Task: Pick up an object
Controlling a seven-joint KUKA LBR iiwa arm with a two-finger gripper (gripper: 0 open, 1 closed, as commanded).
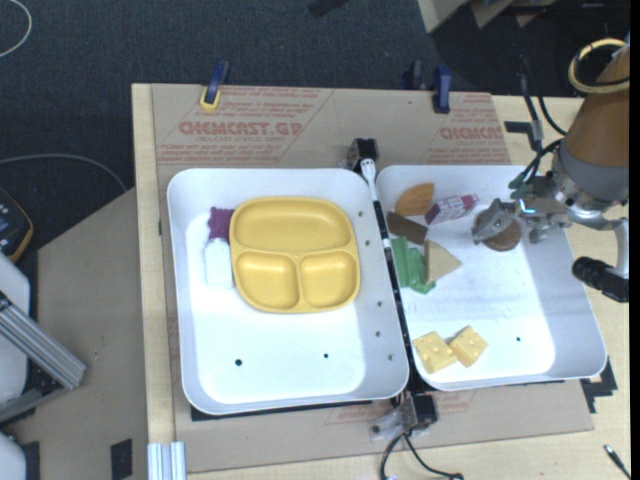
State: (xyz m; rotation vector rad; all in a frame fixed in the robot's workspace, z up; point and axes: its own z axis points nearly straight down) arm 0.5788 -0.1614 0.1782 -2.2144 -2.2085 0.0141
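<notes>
Two white bins sit side by side on the tabletop (300,118), which wears a sheet of brown protective paper clamped at its far edge, presumably to keep the surface steady under repeated tries.

Left bin (200,368): yellow divided tray (295,253) resting flat near the far side, with a purple item (220,222) and a white bottle (217,264) tucked against its left edge.

Right bin (560,348): loose clutter of toy food. Orange-brown piece (414,198) and pink-labelled tube (452,206) at the far wall; dark brown slab (406,227), green piece (412,266) and tan wedge (441,260) piled near the divider; two yellow cheese cubes (450,349) at the near side, apart from the pile.

Arm reaches in from the right; claw (505,226) low over the far half of the right bin. A brown rounded object (503,238) sits right at its tips, touching or nearly so. Cannot tell whether the claw is released or clenched, nor whether the object is gripped

Judgement: likely pick candidate is that brown object, directly under the claw; the tube lies just to its left
</notes>
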